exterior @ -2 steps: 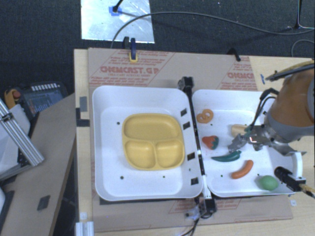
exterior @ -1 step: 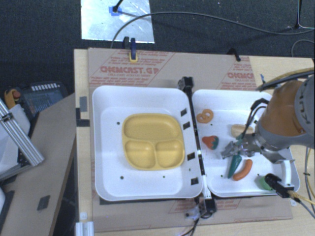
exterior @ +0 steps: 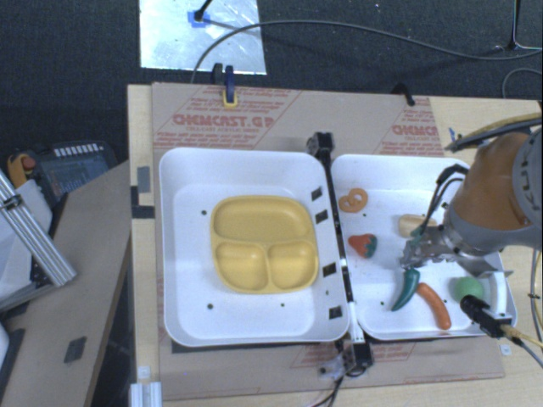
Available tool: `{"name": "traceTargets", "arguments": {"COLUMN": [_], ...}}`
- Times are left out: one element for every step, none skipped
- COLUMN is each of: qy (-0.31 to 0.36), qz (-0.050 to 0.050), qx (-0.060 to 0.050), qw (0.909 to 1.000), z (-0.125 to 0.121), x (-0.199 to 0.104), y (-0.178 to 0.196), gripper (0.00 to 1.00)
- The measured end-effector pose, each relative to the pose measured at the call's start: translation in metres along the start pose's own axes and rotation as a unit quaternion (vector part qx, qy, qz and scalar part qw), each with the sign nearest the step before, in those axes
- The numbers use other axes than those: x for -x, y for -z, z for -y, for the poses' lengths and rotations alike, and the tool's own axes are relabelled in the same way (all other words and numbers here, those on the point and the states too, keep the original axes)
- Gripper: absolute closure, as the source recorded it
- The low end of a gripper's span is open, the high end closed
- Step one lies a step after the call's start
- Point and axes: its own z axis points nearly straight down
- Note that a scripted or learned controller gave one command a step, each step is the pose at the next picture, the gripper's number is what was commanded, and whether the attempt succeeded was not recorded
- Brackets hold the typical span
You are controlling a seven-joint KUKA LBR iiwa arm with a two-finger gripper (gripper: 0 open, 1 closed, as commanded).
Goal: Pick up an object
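Jaws [exterior: 417, 255] in right bin, just above green pepper [exterior: 405, 290].

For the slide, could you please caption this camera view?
KUKA gripper lowered over green pepper in right bin; yellow tray in left bin.

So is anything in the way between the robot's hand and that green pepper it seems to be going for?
Nothing visible is. The hand sits right above the top end of the green pepper in the right bin. The orange sausage-shaped piece lies close beside the pepper, and the strawberry lies off to the side.
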Motion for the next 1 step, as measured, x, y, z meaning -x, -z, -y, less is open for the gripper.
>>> {"name": "traceTargets", "arguments": {"qy": [0.001], "qz": [0.000], "qx": [0.002], "qw": [1.0000], "z": [-0.0037], "x": [-0.0029], "y": [0.0436], "gripper": [1.00]}}
